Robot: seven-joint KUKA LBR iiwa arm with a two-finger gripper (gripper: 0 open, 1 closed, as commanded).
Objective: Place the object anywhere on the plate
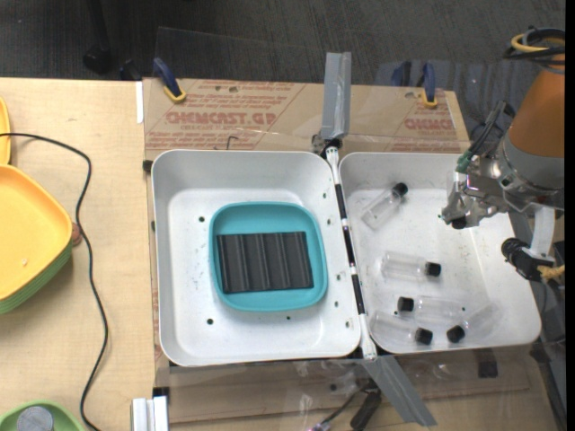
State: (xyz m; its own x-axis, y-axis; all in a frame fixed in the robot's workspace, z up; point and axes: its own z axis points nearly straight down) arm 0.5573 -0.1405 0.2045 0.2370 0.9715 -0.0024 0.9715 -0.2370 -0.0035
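Vials (409,268) lie scattered right of the teal plate (268,257) as the gripper (460,212), finger state indiscernible, hovers above them; picking one comes next.

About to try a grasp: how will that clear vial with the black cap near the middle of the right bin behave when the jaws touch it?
The vial lies on its side and looks cylindrical, so it will probably roll if nudged. Its clear, smooth-looking wall may slip between the jaws. It looks small and hollow, likely light, so it could skid across the right bin floor.
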